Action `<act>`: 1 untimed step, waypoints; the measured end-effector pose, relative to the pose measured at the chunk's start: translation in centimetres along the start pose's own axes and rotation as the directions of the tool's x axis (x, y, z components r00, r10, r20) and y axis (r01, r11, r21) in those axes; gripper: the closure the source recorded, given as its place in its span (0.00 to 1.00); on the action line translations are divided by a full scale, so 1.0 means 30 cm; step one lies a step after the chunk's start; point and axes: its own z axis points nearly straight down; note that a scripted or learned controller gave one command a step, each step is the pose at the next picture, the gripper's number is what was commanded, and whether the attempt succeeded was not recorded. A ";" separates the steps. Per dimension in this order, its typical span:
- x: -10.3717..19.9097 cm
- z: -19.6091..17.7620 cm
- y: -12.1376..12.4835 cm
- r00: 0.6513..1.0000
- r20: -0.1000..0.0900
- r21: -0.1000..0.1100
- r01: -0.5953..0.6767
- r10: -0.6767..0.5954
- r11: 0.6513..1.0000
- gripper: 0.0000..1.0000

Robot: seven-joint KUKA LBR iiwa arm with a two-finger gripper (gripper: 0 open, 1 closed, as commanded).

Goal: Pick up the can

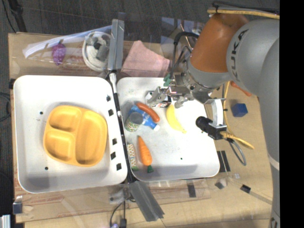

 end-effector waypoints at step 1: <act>-0.183 0.213 0.184 0.997 0.001 -0.002 0.075 -0.075 0.997 0.00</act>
